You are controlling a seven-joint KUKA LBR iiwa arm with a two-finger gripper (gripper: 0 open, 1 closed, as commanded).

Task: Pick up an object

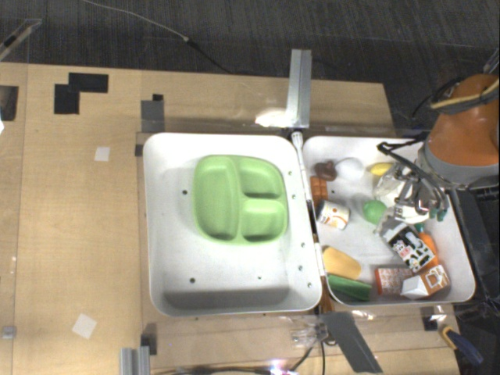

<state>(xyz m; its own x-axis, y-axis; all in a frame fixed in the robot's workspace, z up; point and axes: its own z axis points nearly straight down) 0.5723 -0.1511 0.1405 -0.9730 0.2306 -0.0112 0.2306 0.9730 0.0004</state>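
arm: reaching into right bin (467,287) near worktop's right edge | jaws (410,201): state cannot tell, above small items | left bin (164,280): green divided tray (238,198)

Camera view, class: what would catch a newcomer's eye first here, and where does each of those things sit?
The green divided plate stands out first, lying alone in the middle of the left bin. Next comes the jumble of small things crowding the right bin, among them a green ball and a yellow wedge. The arm's orange band sits at the right, with the gripper low over that clutter.
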